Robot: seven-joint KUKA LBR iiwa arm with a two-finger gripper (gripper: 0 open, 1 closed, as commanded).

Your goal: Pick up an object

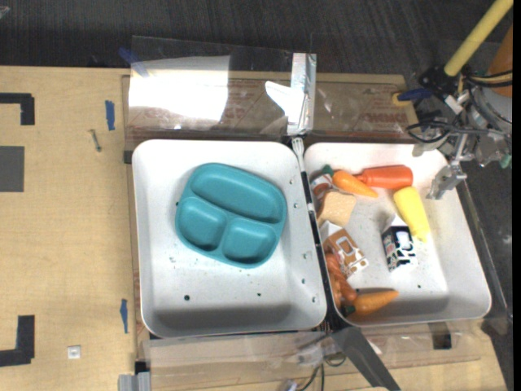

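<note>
The right bin (pixel 475 269) holds several toy foods. An orange sausage (pixel 387 175) and a carrot (pixel 352 184) lie at its far side. A yellow piece (pixel 412 212), a tan bread slice (pixel 339 210), a black-and-white can (pixel 398 248) and a brown-and-white packet (pixel 345 251) sit further in. Another carrot (pixel 373 301) rests by the near wall. My gripper (pixel 445 184) hangs at the bin's far right corner, just right of the sausage and above the yellow piece. Nothing is visibly held.
The left bin (pixel 159 287) carries a teal divided plate (pixel 230 214). Clear plastic sheeting (pixel 212 96) stands behind both bins. Cardboard bench surface (pixel 57 218) extends to the left. A yellow pole (pixel 484 27) and cables (pixel 431 104) crowd the upper right.
</note>
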